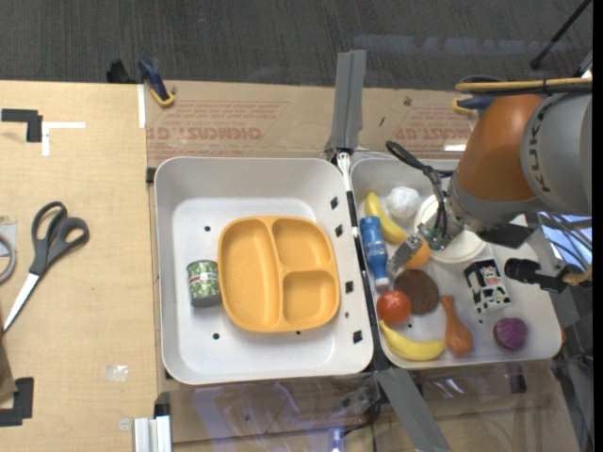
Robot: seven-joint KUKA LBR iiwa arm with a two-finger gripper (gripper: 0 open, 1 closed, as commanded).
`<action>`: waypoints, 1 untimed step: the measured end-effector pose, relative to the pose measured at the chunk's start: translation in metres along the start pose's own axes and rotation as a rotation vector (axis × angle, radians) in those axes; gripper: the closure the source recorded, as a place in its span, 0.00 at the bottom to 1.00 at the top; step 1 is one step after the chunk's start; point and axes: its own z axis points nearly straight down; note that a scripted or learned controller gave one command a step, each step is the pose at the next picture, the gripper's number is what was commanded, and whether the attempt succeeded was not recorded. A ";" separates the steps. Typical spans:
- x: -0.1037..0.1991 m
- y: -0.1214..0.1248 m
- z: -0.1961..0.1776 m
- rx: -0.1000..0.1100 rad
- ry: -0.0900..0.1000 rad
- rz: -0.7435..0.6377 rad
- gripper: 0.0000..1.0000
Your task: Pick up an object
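The gripper (415, 249) hung low in the right bin (542, 347), over the blue bottle (374, 249) and brown disc (418, 290); its state could not be determined. A clean pick would probably need one item singled out, since tomato (394, 306), banana (411, 344) and bottle crowded together. Open room was scarce near the centre wall; the left bin (179, 281) offered more around its yellow divided plate (280, 273).

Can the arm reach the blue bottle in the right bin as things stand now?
Probably yes. The blue bottle lies uncovered by the bin's left wall, and the tool hangs just beside it.
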 end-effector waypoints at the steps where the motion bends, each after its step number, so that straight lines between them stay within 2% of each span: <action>1: 0.000 -0.001 -0.005 0.004 0.001 -0.002 1.00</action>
